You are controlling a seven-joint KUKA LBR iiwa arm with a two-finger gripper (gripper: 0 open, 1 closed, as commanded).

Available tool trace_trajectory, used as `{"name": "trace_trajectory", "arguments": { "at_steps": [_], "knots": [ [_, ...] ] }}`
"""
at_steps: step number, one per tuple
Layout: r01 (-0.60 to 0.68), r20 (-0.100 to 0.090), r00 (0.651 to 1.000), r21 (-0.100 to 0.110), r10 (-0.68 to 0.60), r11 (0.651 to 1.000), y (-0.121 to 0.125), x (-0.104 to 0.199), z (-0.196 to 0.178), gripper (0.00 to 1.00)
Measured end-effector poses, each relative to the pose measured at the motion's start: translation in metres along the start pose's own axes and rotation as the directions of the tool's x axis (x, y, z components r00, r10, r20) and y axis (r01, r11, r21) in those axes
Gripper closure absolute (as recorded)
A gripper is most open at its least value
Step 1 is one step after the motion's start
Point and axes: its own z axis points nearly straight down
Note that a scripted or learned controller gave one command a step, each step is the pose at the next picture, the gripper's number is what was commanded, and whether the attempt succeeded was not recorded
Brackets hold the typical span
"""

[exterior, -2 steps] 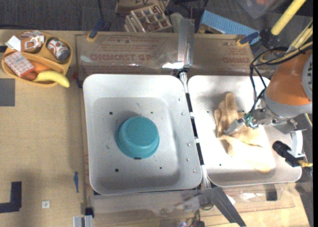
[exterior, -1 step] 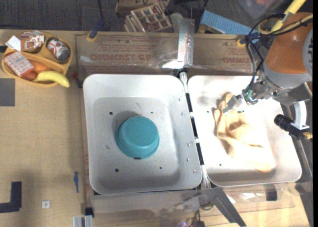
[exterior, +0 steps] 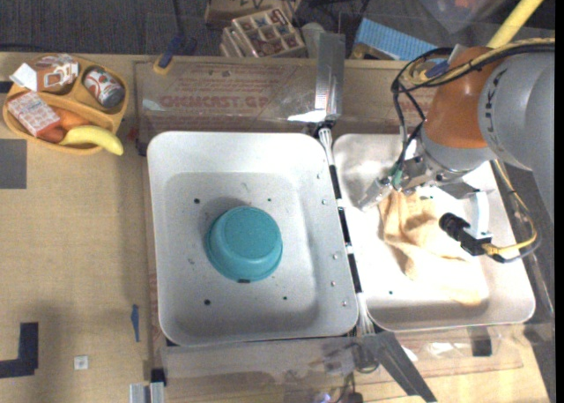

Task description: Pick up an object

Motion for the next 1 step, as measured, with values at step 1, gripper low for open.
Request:
{"name": "trace_trajectory", "arguments": {
  "at_steps": [1],
  "knots": [
    [-0.002,0.003,1.0,-0.006,0.002,1.0,0.0018,-0.002,-0.0115,1.0]
  ]
}}
